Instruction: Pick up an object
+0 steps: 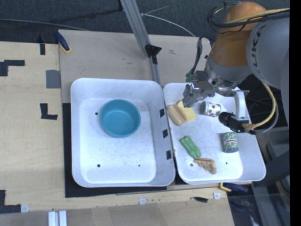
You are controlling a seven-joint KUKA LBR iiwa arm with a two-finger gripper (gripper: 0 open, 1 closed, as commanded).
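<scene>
I see my claw (192, 98) low in the right white bin (249, 171), just above the soft-looking yellow sponge block (181, 113) — I cannot tell its grip. The block looks light and squashy — I'd pinch its sides.

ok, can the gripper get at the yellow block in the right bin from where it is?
Probably yes. The gripper hangs right above the yellow block at the right bin's upper left; nothing lies on top of it, though the bin wall sits close beside it.
</scene>
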